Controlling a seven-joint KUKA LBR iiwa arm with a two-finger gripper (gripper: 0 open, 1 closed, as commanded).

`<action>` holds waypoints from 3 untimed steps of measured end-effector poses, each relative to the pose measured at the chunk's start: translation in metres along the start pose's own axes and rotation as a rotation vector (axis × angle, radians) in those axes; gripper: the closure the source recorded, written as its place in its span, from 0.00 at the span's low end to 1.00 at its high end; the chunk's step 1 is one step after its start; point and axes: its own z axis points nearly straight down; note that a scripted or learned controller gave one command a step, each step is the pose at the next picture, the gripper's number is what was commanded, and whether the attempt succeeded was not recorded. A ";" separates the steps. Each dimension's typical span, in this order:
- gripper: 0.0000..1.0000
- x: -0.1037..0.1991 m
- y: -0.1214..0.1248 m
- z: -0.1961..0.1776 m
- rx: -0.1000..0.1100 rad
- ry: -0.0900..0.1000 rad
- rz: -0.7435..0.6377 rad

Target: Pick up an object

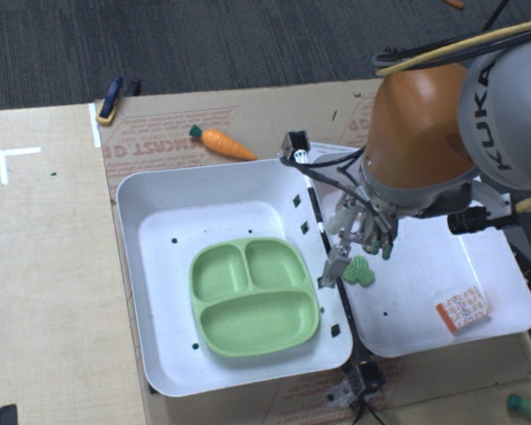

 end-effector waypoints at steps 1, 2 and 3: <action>0.00 -0.039 0.015 0.000 -0.001 -0.002 -0.405; 0.00 -0.101 0.004 0.000 -0.002 -0.003 -1.041; 0.00 -0.093 -0.016 0.000 -0.002 -0.001 -1.140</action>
